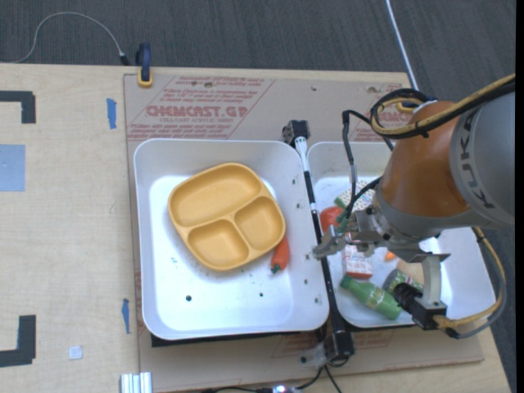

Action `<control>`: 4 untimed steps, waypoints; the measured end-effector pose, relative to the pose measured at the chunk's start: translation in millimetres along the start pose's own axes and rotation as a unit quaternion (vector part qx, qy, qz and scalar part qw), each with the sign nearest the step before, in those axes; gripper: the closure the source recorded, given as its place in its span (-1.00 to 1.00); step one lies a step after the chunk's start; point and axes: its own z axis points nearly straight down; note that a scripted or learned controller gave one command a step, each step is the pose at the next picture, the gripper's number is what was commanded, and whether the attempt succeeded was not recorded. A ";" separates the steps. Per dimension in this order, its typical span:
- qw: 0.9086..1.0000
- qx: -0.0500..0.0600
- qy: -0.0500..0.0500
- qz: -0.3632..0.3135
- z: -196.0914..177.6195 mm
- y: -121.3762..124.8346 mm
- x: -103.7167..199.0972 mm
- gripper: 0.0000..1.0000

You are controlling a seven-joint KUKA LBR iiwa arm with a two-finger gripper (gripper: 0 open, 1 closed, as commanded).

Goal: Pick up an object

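Over the right bin's (483, 248) left edge, the gripper (354, 237) hovers among small items; its finger state cannot be told. Left bin (155, 244) holds a yellow divided plate (225, 215).

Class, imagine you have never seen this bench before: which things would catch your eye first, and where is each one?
The grey arm with its orange band dominates the right side, hanging over the right bin, where a green bottle and other small items lie. In the left bin a yellow divided plate stands out, with a small carrot beside its right edge.
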 end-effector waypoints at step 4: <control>1.000 -0.014 0.005 -0.001 40.4 13.4 -49.1 -1.00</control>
